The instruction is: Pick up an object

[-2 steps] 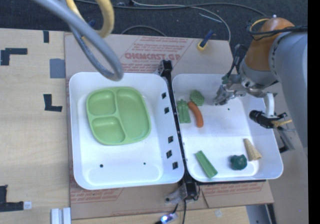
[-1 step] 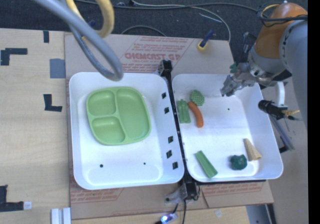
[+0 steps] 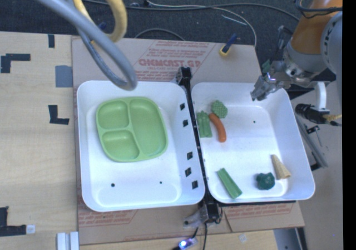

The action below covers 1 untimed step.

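Both bins look like smooth glossy white plastic, the green tray matt plastic, the bench pale wood

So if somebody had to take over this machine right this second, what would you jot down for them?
Gripper: above the far right corner of the right white bin, nothing between its fingers.
In that bin: orange carrot-shaped toy, light green ridged strip and green knobbly piece near the divider; flat green bar, dark green lump and tan cone along the near side.
Left white bin: green divided plate.
Done: nothing picked.
Left: grasp and lift one item.
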Motion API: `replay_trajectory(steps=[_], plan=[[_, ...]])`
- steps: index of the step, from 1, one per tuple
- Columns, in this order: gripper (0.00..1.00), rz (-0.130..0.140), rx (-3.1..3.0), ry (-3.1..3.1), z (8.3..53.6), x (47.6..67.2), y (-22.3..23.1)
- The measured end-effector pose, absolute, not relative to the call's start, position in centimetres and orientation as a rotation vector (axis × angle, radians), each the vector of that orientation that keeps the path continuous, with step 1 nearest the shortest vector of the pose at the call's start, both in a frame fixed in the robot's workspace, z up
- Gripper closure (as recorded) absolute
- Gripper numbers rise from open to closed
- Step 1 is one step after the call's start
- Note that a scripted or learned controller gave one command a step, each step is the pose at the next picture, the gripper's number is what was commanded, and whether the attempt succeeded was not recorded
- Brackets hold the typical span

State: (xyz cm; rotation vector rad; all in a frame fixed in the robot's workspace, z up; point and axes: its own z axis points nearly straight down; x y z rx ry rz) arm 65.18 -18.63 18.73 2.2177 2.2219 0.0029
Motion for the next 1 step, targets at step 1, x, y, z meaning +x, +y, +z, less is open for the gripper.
replay_trajectory(steps=[1], plan=[[1.0,0.003,2.217,2.221,23.05,65.2,-18.8]])
